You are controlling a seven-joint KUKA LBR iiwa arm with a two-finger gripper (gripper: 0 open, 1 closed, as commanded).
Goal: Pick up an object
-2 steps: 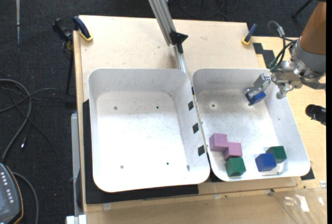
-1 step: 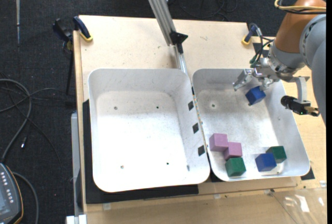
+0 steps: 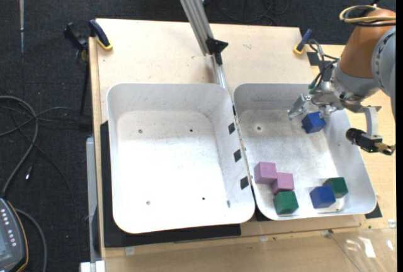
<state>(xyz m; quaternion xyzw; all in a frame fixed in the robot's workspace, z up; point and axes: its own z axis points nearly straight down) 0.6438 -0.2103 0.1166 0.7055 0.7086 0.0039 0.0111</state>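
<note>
- Over the right bin [image 3: 252, 101] we see the gripper [image 3: 310, 111], reaching in from the grey arm [image 3: 371, 66] with its orange band.
- Between its fingers we note a blue cube [image 3: 313, 122], grasped and seemingly lifted off that bin's floor near the far right corner.
- Toward the right bin's near edge we find two pink blocks [image 3: 273, 176] touching each other, the nearer one set slightly rightward.
- Just nearer than the pink pair sits a green cube [image 3: 286, 202].
- At the right bin's near right corner we mark a second blue cube [image 3: 322, 196], with another green cube [image 3: 337, 186] touching it on its far right side.
- Beside the right bin, on its left, lies the left bin [image 3: 126, 101], their rims meeting.
</note>
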